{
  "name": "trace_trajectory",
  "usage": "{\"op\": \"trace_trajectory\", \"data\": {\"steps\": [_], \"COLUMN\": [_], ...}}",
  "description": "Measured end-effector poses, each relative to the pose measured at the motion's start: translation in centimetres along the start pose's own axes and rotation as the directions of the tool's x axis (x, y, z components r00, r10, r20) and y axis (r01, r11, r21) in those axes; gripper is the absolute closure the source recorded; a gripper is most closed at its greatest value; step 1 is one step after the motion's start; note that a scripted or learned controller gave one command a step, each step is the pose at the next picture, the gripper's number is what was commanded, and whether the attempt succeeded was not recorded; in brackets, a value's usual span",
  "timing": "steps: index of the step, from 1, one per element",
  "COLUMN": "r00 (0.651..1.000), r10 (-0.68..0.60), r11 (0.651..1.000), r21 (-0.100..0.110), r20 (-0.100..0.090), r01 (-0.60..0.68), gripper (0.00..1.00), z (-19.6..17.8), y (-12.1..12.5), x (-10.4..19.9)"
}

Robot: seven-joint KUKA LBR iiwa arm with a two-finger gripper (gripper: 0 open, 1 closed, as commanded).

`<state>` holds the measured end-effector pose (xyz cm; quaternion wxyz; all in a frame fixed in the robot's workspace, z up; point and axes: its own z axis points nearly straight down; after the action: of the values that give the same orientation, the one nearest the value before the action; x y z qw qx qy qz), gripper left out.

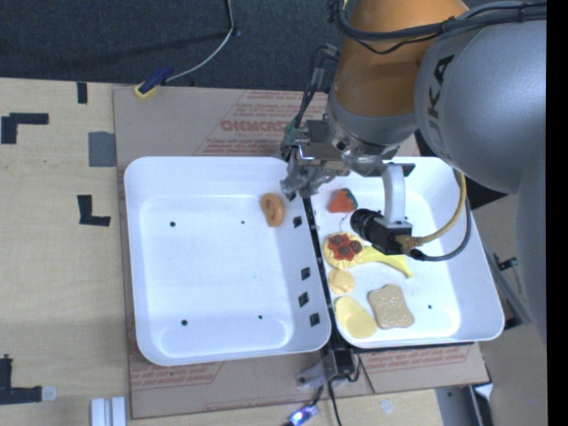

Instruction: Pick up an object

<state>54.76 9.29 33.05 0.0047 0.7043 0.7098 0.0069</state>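
Camera view: arm [417, 69] hides claw and right bin's [461, 309] far end.

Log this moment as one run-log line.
arm: over bins' divider | pincer: state unclear | left bin: brown piece near divider | right bin: cracker, yellow pieces, red piece | pick: not confirmed

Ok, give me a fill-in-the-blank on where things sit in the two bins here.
1. The croissant lies alone in the ___ bin.
2. The bread slice lies in the ___ bin.
3. The band above the arm's wrist is ___.

Missing words: left; right; orange
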Motion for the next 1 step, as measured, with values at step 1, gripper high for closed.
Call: {"op": "trace_trajectory", "data": {"steps": [1], "r00": [1.000], "r10": [0.011], "r11": [1.000], "r21": [0.022], "r20": [0.005], "r01": [-0.011], "gripper": [1.00], "z": [4.02], "y": [-3.39], "x": [-4.60]}}
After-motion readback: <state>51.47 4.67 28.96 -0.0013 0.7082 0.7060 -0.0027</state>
